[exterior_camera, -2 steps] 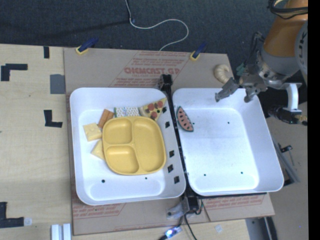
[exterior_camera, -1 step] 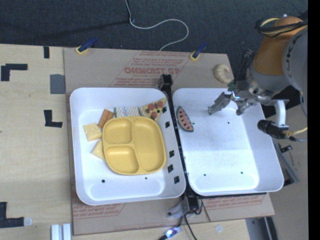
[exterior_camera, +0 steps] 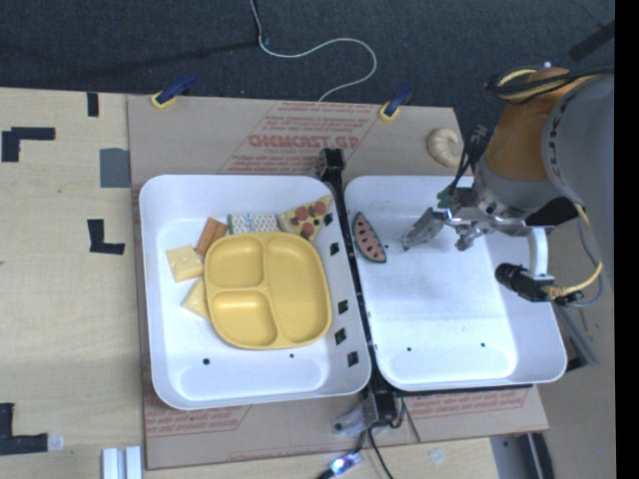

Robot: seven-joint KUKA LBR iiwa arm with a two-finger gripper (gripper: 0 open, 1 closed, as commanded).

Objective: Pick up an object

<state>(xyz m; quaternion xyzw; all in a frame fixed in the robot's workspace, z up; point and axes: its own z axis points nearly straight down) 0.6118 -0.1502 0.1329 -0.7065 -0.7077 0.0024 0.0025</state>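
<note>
Currently in the approach step, nothing picked yet. Gripper [exterior_camera: 424,230] sits over the upper part of the right bin [exterior_camera: 449,357], right of frame centre, arm coming in from the right edge. Can't tell if it's apart or together at this angle, and I see nothing held in it.

Closest candidate: watermelon slice [exterior_camera: 369,238], lying flat in the right bin's upper left corner, just beside the divider between the bins. It's near the gripper, to its left, but not touching.

Left bin [exterior_camera: 160,208] has the rest: yellow divided plate [exterior_camera: 268,289] in the middle, a pizza slice [exterior_camera: 310,216] at its upper right edge, cracker-like pieces [exterior_camera: 185,263] tucked along its left side, some partly under it.

Next move, my read: shift left toward the slice, line the fingers across its narrow width, then descend. The slice is thin and flat on the floor and close to the wall, so I'd expect clearance on the wall side to be tight and a shallow grasp to slip.
</note>
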